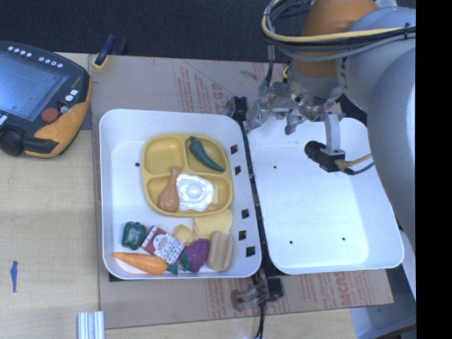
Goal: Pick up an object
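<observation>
All the candidates sit in the left bin (pixel 113 189). A yellow divided plate (pixel 157 189) carries a chicken drumstick (pixel 169 189), a fried egg (pixel 193 192) and a green pepper (pixel 205 154). In front of the plate, along the bin's near edge, lie a carrot (pixel 140 263), a dark green piece (pixel 133 234), a small red packet (pixel 164 246), a purple bunch of grapes (pixel 196 253) and a tan bread roll (pixel 220 251), all crowded together. Nothing is lifted yet. The gripper (pixel 295 115) hangs over the far edge of the right bin (pixel 325 217), well apart from every object, and nothing shows between its fingers; whether they are spread or pressed together I cannot tell. By my reading the pick has not begun: crossing over, descending and grasping all remain. A teach pendant (pixel 39 97) rests on the worktop (pixel 42 232) to the left.
</observation>
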Tool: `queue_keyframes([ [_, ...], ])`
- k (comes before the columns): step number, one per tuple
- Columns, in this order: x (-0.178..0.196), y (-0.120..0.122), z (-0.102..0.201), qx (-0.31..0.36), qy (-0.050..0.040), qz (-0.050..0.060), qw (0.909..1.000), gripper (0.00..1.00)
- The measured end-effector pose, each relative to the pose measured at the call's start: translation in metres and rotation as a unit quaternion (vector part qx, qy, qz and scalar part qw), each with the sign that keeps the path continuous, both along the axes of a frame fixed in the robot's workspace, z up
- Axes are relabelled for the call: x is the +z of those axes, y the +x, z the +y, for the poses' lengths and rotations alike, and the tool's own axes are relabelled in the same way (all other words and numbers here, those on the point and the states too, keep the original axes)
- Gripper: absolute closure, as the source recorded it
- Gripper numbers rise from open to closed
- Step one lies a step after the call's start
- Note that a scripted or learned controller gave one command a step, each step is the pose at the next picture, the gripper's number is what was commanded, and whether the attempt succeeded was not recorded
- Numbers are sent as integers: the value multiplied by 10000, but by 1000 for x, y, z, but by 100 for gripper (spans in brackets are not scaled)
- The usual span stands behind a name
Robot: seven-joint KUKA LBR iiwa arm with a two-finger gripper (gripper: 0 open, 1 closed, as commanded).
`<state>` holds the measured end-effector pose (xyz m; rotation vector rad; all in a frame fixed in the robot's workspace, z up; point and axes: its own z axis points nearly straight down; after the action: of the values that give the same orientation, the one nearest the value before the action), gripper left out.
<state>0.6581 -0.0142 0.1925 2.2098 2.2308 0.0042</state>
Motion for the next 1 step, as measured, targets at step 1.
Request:
queue_keyframes([
  [1, -1, -78, 29, -4, -2, 67, 10000, 0],
])
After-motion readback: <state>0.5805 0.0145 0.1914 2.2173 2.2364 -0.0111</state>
